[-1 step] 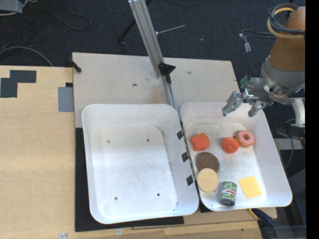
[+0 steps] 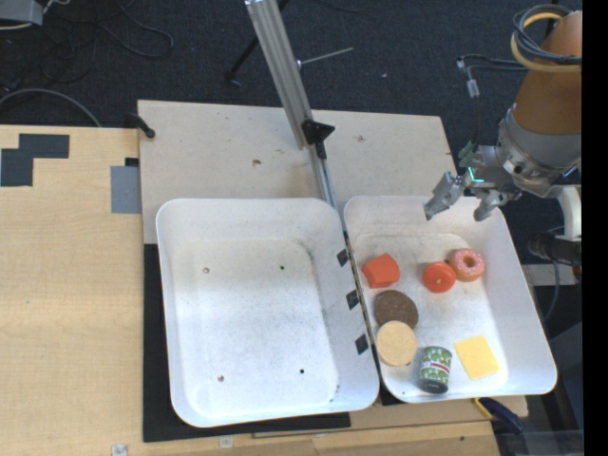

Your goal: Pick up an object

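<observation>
Gripper [image 2: 465,198] fingers are spreading apart over the far edge of the right bin [image 2: 532,297], pinching nothing, as the grey arm [image 2: 546,93] with its orange band is reaching in from the right. Below it, six objects are sitting in that bin. An orange block [image 2: 381,271] is lying toward the left wall, with a red round piece [image 2: 439,276] to its right and a pink doughnut [image 2: 466,265] touching that piece on its far right side. Nearer, a dark brown disc [image 2: 395,308] is resting just beside a tan disc [image 2: 397,343], the two overlapping or touching. A small green-labelled can [image 2: 435,369] is lying at the near edge, and a yellow square [image 2: 477,357] is sitting just to its right. The left bin [image 2: 247,312] is standing alongside, its rim meeting the right bin's. A metal rail [image 2: 285,69] is slanting away from the bins' far junction.
</observation>
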Robot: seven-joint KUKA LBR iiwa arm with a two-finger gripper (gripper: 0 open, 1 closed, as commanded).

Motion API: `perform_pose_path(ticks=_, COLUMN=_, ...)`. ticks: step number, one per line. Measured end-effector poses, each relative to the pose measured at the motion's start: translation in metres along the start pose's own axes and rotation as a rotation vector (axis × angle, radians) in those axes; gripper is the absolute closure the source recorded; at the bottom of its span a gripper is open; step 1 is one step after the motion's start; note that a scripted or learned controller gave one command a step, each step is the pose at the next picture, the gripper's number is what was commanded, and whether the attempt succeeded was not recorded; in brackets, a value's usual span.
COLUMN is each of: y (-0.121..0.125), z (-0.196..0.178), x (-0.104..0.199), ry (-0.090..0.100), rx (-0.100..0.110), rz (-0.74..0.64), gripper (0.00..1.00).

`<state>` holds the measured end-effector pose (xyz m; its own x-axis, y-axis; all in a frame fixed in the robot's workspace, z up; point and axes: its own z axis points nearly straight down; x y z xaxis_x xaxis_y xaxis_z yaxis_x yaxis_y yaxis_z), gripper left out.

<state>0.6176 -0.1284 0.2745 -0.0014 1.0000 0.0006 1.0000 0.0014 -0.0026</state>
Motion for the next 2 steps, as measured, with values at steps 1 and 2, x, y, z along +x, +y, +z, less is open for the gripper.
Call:
perform_pose_path(ticks=1, y=-0.008, z=0.059, x=-0.005, ry=0.001, rx=0.006, rz=0.002, gripper=0.00)
perform_pose_path(ticks=2, y=0.000, z=0.118, x=-0.007, ry=0.001, rx=0.006, rz=0.002, gripper=0.00)
